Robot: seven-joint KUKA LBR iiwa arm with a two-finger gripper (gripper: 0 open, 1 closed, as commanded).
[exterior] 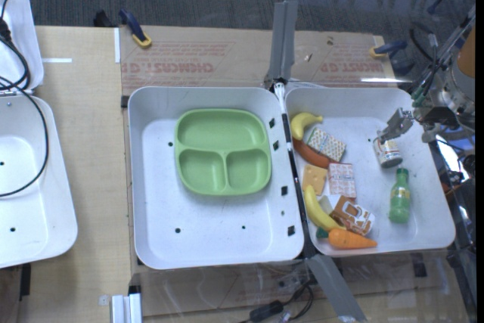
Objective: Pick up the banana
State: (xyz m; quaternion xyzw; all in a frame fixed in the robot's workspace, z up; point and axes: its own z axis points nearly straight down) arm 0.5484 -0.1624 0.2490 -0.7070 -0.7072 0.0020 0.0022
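The wooden bench (83,132) bears two white bins (147,238) (431,231) side by side.

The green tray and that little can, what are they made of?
The tray looks like plastic: one even matte green, with soft rounded edges and molded compartments. The can looks like metal, since its grey side shines, but it could be a toy; it is too small to tell.

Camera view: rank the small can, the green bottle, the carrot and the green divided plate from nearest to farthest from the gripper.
1. Small can, right bin, just below the gripper.
2. Green bottle, right bin, farther toward the front edge.
3. Carrot, front of the right bin, near its left side.
4. Green divided plate, in the left bin, across the divider.
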